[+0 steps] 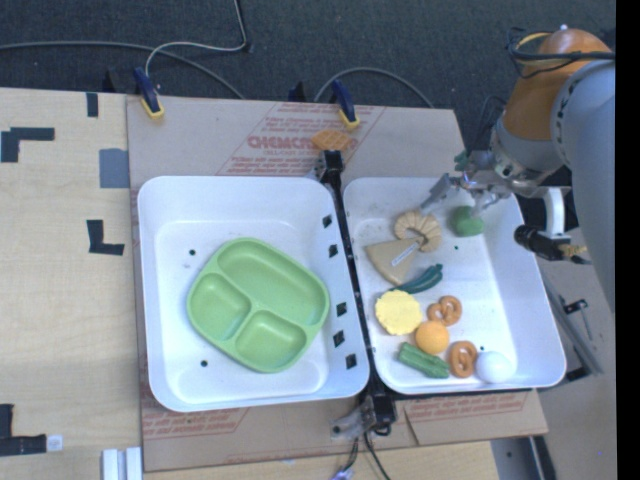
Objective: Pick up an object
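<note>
Gripper poised over right bin's far corner, beside small green object.
Finger state cannot be told; green object lies just below, apparently the chosen target, apart from the clustered toy food.

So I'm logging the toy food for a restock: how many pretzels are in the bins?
2, both in the right bin. One pretzel lies just above the orange ball; the other pretzel lies near the front, between the ball and the white ball. None looks hidden.
</note>
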Motion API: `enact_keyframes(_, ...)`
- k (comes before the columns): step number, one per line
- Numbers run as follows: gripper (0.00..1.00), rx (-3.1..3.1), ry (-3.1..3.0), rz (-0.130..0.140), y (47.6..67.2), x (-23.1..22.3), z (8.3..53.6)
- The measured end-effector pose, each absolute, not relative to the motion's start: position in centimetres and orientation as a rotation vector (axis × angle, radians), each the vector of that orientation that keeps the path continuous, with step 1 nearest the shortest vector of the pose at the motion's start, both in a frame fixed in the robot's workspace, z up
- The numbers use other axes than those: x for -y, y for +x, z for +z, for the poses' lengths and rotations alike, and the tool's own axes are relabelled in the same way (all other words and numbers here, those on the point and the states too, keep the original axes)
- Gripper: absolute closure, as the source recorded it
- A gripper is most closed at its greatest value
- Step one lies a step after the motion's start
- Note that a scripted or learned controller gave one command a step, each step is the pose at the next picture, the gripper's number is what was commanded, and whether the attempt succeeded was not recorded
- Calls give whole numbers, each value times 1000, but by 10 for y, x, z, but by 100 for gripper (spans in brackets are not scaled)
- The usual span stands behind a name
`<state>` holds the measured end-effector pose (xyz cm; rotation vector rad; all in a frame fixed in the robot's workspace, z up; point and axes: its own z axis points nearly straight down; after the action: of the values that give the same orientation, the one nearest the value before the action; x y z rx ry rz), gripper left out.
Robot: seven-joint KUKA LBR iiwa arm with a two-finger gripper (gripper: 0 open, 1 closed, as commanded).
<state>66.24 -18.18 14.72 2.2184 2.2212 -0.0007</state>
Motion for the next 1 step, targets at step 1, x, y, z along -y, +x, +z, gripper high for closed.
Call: enact_keyframes(1,0,-2223,2217,0,669,129,86)
